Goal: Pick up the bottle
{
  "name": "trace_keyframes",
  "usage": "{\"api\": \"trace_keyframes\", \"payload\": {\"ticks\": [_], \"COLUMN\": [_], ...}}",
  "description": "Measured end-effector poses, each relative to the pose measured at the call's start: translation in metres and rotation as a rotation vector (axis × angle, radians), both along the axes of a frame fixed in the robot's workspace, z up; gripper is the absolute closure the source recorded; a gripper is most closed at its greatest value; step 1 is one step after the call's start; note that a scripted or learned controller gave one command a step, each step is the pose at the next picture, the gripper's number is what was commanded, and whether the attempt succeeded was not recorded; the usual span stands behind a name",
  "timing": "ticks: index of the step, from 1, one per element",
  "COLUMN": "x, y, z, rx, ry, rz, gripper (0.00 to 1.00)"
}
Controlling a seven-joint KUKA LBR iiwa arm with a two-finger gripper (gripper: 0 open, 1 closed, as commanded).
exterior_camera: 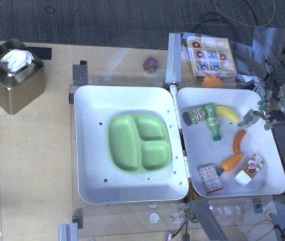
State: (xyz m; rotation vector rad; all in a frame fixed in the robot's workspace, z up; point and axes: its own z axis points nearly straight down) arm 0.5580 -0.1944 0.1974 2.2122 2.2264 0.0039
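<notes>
Nearest the camera, along the right bin's [281, 179] front wall, lie a red snack box [210, 178], a carrot [231, 161] and a small red-and-white carton [249, 169], loosely scattered as pick candidates. Beside it, the left bin [87, 134] carries a green divided tray [139, 141], probably a drop-off target. Mid-bin lies an orange sausage [239, 140]. Farther back the green bottle [212, 121] rests on its side, between a small can [195, 116] and a banana [227, 113], touching or nearly touching both. The claw [255, 117] hovers right of the banana, apart from the bottle, grasping nothing; whether it is released or clenched cannot be told. Beyond, on the counter [27, 174], sit a picture book [211, 55] and a tissue box [16, 74].
</notes>
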Motion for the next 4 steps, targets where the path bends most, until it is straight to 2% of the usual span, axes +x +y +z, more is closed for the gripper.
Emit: {"api": "trace_keyframes", "payload": {"ticks": [1, 2, 3, 4], "x": [0.055, 0.058, 0.088, 0.112], "y": [0.079, 0.08, 0.088, 0.134], "z": [-0.108, -0.095, 0.021, 0.105], "rx": [0.0, -0.002, 0.0, -0.001], "ry": [-0.005, -0.013, -0.003, -0.004], "rz": [-0.036, -0.031, -0.191, -0.014], "gripper": [0.0, 1.0, 1.0, 1.0]}}
